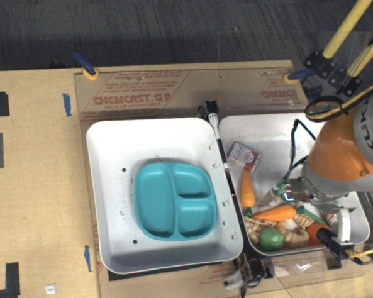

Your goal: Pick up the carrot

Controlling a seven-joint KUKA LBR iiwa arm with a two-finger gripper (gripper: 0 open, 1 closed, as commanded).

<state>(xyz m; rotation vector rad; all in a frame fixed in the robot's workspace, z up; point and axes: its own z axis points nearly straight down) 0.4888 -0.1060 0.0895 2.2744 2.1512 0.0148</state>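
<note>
The carrot (275, 214) is seen lying on its side in the right bin (267, 131), just above a green round fruit (271, 238) and below a second, upright orange vegetable (246, 189). The end effector (291, 195) is placed just over the carrot's right end; its state cannot be told. A teal divided plate (175, 199) is laid in the left bin (111, 150) on the bench (38, 198).

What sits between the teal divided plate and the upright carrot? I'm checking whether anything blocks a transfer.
In the camera view, the teal plate and the carrot are separated by bare bin floor and the two bins' adjoining rims.
</note>
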